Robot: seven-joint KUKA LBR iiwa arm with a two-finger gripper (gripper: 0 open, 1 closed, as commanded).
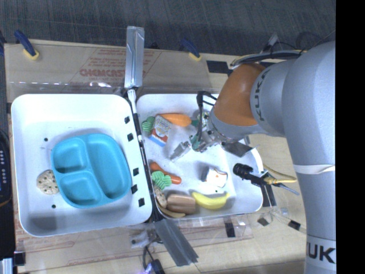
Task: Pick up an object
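The gripper (pixel 183 148) hangs over the middle of the right bin (pixel 251 196), fingers spread and holding nothing. A banana (pixel 210 200) lies near the bin's front edge. A carrot (pixel 174 119) lies near its back edge.

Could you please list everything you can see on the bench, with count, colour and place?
bins: 2, white, side by side
divided plate: 1, blue, left bin
cookie: 1, tan, left bin, beside the plate
carrots: 2, orange with green tops, right bin, one top, one lower left
banana: 1, yellow, right bin, bottom
hot dog: 1, brown, right bin, beside the banana
clamps: 2, blue and yellow, back edge
arm: 1, grey with orange band, from the right
gripper: 1, over the right bin
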